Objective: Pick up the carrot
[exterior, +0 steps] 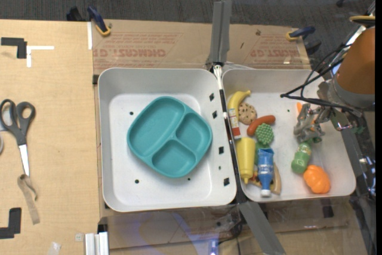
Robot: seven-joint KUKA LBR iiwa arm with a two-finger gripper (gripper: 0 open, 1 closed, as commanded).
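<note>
Reaching in from right, pincer (308, 128) points down over right bin (286, 77); grip state unclear.

The arm (358, 71) is showing at the right edge of the frame as a rounded orange band above a grey wrist section. Thin black cables (310, 83) are running leftward from the wrist area. The gripper (307, 128) is appearing as a pale grey metal assembly with small mechanical parts, lower right of centre.
</note>
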